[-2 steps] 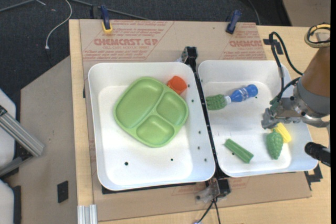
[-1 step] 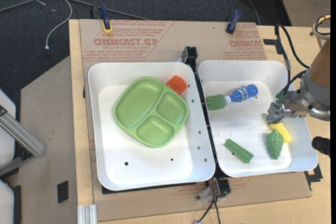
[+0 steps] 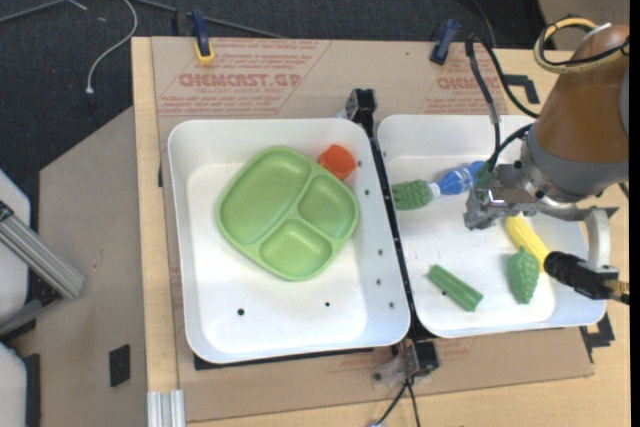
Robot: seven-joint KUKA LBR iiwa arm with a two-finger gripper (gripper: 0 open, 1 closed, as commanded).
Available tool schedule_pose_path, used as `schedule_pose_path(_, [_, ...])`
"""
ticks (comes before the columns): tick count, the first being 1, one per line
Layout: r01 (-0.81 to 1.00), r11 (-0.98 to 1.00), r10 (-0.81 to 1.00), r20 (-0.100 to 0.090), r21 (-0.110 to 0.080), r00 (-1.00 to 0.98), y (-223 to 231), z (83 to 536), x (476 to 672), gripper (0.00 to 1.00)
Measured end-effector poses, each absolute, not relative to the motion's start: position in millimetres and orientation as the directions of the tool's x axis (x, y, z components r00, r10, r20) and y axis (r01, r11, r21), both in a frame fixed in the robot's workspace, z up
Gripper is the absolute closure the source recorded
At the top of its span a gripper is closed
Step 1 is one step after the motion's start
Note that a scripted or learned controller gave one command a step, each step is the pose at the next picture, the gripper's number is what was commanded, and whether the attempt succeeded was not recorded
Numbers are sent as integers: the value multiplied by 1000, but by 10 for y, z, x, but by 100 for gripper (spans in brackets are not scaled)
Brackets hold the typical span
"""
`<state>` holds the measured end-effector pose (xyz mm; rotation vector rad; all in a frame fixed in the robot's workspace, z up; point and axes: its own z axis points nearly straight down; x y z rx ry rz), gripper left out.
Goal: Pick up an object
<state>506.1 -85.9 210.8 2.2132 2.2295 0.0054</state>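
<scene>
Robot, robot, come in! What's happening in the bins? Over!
Gripper low in right bin, beside blue-handled brush. Nothing seen held. Yellow piece close alongside.

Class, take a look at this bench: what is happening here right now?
A grey KUKA arm reaches in from the right, its gripper low over the right white bin near a blue-and-green brush, yellow piece and two green toys. Nothing shows between its fingers. The left bin holds a green divided plate.
</scene>
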Motion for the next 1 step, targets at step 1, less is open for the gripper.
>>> schedule_pose_path(1, [1000, 7, 1000, 3, 2, -7, -231, 2189, 5136, 100])
